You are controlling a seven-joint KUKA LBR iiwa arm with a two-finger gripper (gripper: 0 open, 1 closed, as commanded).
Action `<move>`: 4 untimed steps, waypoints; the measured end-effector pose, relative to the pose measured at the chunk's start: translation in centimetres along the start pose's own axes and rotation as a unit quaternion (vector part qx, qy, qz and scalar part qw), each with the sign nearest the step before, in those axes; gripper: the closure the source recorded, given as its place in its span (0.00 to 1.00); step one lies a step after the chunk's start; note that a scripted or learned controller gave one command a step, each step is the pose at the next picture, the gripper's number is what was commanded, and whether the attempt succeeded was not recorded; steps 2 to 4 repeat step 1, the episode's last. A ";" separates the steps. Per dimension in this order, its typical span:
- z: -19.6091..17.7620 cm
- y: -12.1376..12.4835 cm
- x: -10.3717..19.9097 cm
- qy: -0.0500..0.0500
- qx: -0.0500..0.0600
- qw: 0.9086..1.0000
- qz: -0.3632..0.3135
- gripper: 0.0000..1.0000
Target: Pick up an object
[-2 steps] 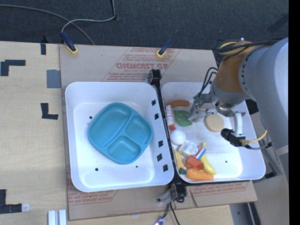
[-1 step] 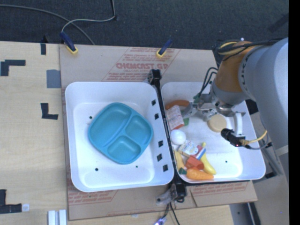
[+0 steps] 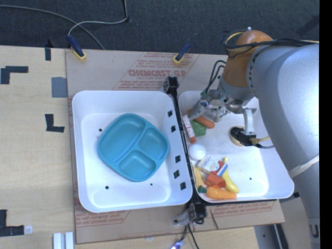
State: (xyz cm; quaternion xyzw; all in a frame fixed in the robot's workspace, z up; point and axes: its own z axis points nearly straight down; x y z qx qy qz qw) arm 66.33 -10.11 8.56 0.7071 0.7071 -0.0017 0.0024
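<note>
My gripper [image 3: 209, 109] hangs low over the far left part of the right bin [image 3: 259, 187], just above an orange-red sausage-shaped toy [image 3: 204, 122]. A green piece [image 3: 198, 130] lies right beside that toy. A red and white small box [image 3: 188, 128] rests against the bin's left wall. A white ball [image 3: 197, 151] sits nearer the front. At the front left is a pile with a yellow banana [image 3: 230, 183], an orange carrot [image 3: 220, 193], a red piece [image 3: 213, 179] and a white packet [image 3: 208, 163]. I see nothing lifted by the gripper.
The left bin [image 3: 85, 118] holds a blue divided plate [image 3: 133, 146] in its middle. The big grey arm [image 3: 290, 97] covers the right bin's right side. A black divider [image 3: 179, 139] runs between the bins.
</note>
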 end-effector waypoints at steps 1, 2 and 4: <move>-1.0 0.0 0.1 0.000 0.000 1.000 -0.001 1.00; -1.0 0.0 0.1 0.000 0.000 1.000 -0.001 1.00; -1.0 0.0 0.1 0.000 0.000 1.000 -0.001 1.00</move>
